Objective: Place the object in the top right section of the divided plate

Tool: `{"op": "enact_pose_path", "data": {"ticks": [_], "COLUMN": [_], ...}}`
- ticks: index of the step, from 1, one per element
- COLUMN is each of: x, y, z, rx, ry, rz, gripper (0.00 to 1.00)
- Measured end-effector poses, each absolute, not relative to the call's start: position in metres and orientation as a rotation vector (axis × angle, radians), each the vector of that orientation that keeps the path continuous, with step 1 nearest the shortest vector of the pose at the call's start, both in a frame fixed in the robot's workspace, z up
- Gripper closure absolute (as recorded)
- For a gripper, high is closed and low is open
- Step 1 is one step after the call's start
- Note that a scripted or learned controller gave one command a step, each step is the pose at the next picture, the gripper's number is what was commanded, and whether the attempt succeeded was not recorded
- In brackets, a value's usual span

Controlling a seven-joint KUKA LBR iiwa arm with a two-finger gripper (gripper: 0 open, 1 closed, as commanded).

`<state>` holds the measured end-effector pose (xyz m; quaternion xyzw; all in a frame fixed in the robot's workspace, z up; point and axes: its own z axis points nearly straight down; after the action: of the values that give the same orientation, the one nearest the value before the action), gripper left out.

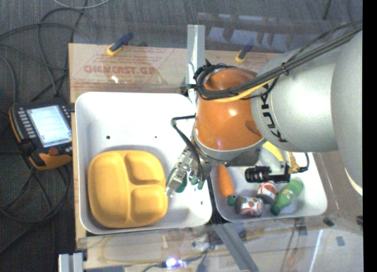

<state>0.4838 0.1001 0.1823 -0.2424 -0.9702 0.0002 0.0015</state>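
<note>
Here we find the gripper (pixel 179 178) hanging low over the left bin (pixel 118 103), close to that bin's right wall and just beside the right edge of the yellow divided plate (pixel 126 188); whether it carries anything we cannot tell, since something small and green shows at its tip but we cannot make out whether that is a held object or part of the tool, and the state of the hand itself is not readable from this angle. The plate sits in the near-left part of the left bin, its compartments showing as one large section on the left and two smaller ones on the right; the top right section (pixel 146 168) lies immediately to the left of the gripper, almost touching range. The loose things, an orange carrot (pixel 224 181), two cans (pixel 259 197) and a green bottle (pixel 287 195), lie in the right bin (pixel 315 203) along its near wall, on the far side of the gripper from the plate; so we judge the coming move a short one leftward over the plate's rim.
</note>
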Motion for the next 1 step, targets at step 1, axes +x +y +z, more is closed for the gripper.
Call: {"op": "enact_pose_path", "data": {"ticks": [1], "x": [0.5033], "y": [0.0081], "z": [0.1826], "rx": [-0.692], "ry": [-3.064], "rz": [0.001], "gripper": [1.0]}}
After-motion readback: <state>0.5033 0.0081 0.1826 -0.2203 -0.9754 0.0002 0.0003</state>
